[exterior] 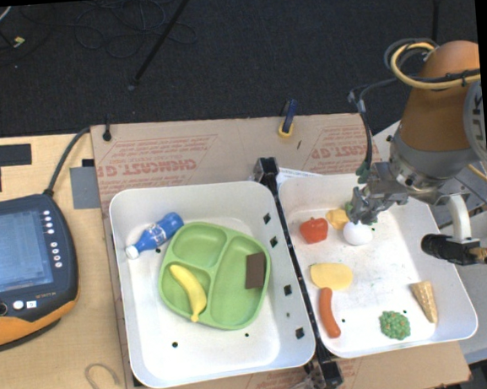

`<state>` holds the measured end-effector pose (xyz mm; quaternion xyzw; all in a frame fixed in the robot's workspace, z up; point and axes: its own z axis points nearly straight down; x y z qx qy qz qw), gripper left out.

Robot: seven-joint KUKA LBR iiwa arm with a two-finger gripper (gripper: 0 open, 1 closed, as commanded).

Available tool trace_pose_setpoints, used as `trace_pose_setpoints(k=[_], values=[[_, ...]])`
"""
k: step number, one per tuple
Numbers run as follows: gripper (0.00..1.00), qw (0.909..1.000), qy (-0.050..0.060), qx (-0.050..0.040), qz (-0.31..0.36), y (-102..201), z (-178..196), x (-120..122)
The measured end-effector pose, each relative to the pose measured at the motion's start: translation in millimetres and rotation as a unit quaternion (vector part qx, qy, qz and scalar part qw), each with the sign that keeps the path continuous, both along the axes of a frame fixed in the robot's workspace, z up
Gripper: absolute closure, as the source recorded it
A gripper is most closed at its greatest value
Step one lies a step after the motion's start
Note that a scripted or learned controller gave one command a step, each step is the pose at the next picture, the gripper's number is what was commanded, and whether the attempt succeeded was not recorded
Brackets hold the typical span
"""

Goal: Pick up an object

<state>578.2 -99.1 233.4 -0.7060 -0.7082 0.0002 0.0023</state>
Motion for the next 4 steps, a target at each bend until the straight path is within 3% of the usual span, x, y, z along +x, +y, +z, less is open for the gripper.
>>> trace_pose_setpoints(k=[1,2,3,4], values=[[1.00,1.0000,0.001,-0.0003,0.000,36,3,-25],[1.00,1.0000,0.001,-0.0011,-0.002,36,-15,-27],[1.00,1.0000,-0.001,-0.0013,-0.003,31,3,-26],[1.00,1.0000,0.001,-0.0014,-0.002,28,-16,-26]])
